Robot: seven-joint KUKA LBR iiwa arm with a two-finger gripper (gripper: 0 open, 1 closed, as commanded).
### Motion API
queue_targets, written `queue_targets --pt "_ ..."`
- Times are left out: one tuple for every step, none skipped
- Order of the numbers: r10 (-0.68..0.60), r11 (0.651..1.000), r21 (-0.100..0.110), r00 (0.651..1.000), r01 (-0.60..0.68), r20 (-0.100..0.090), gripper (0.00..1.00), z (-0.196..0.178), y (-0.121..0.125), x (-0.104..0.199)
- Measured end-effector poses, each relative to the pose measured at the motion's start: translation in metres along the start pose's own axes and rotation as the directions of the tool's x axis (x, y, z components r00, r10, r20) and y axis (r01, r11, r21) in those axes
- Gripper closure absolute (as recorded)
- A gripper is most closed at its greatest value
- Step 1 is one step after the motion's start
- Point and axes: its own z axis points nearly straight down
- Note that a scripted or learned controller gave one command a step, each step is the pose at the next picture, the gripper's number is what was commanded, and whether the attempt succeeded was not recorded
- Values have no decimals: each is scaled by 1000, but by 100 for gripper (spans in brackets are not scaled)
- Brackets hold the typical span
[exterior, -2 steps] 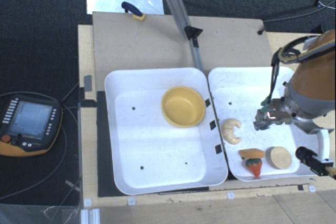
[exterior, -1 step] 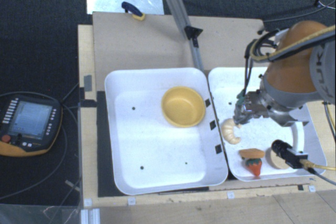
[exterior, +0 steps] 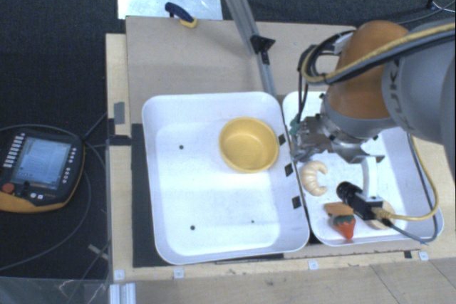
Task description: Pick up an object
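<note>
A yellow bowl (exterior: 248,144) stands upright in the upper right part of the left bin (exterior: 178,224). In the right bin (exterior: 417,181) a pale croissant-shaped piece (exterior: 314,177) lies by the left wall. Near the front edge sit a small red and orange piece (exterior: 345,226) and a brown piece (exterior: 336,208) touching it. My gripper (exterior: 302,142) hangs over the right bin's left wall, just above the croissant piece. Nothing shows between it and the bin floor that it holds. The arm's orange band (exterior: 367,71) covers the bin's far part.
A pale yellowish piece (exterior: 383,214) lies at the right bin's front right, partly hidden. A metal pole (exterior: 242,11) slants across the bench behind the bins. A teach pendant (exterior: 39,167) lies on the floor at left.
</note>
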Motion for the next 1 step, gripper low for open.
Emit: queue_targets --pt "0 1000 0 1000 0 0 100 5 19 54"
